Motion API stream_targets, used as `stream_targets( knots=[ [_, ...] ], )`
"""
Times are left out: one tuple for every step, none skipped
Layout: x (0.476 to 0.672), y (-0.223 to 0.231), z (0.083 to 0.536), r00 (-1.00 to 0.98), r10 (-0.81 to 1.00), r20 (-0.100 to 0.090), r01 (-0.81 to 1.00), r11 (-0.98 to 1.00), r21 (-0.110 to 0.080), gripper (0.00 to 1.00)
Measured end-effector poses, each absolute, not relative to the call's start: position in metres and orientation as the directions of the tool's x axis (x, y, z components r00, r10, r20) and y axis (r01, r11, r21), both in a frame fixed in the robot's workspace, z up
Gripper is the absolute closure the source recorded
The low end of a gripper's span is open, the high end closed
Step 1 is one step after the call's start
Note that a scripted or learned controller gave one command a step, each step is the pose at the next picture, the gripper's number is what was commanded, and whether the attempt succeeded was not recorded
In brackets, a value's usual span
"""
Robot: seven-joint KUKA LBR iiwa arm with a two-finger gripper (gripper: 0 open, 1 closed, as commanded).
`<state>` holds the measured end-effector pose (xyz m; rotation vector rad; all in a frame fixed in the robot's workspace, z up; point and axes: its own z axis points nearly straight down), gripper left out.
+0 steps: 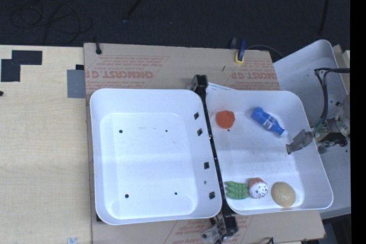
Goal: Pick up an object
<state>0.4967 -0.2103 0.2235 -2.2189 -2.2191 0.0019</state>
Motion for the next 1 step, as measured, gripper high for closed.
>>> stream_targets(
  knots=[
    [0.4967, -0.2108, 0.2330, -0.001, 1.000, 0.002, 1.000, 0.001, -0.005, 1.00]
  ],
)
